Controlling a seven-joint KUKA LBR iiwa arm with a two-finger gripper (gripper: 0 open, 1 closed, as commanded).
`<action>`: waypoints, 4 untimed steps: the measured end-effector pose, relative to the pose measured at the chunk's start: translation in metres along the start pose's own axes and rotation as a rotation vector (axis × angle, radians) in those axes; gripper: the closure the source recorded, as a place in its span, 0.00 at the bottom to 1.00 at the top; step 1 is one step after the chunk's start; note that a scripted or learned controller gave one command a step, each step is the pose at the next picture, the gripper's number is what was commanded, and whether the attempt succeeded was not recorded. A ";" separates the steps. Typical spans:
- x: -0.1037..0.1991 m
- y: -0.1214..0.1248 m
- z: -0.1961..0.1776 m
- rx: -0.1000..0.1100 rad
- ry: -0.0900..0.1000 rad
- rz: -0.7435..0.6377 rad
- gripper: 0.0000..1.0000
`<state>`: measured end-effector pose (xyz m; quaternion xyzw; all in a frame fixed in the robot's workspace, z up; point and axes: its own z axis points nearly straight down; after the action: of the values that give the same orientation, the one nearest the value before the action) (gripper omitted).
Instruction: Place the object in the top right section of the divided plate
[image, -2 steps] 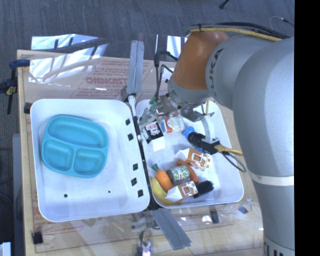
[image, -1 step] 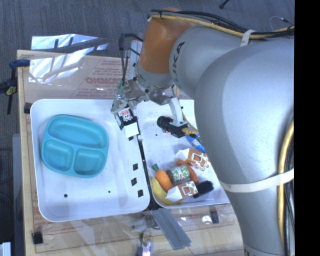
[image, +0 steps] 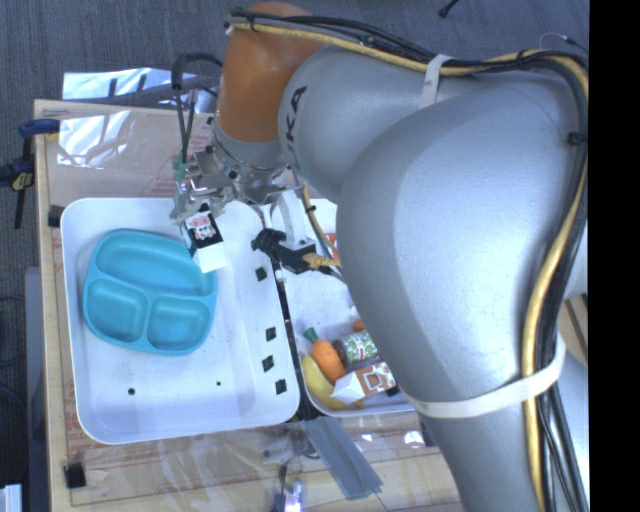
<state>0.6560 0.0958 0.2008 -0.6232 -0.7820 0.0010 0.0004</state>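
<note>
Nearest, the right bin held one orange, one banana, one small jar and one carton. Farther, one blue divided plate lay in the left bin. Gripper hung over the plate's upper right edge, fingers closed on one small white carton.

On my grey arm, beside the orange band, part of dark lettering reading "KA" shows, while the print on the small carton and jar label is too small to read.
</note>
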 end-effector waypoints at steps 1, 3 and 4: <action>0.003 -0.022 0.011 0.005 0.001 -0.278 1.00; 0.082 0.019 -0.005 -0.001 0.000 -0.475 1.00; 0.097 -0.044 0.015 0.002 0.000 -0.552 1.00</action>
<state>0.5917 0.1809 0.1855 -0.3867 -0.9222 0.0016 0.0013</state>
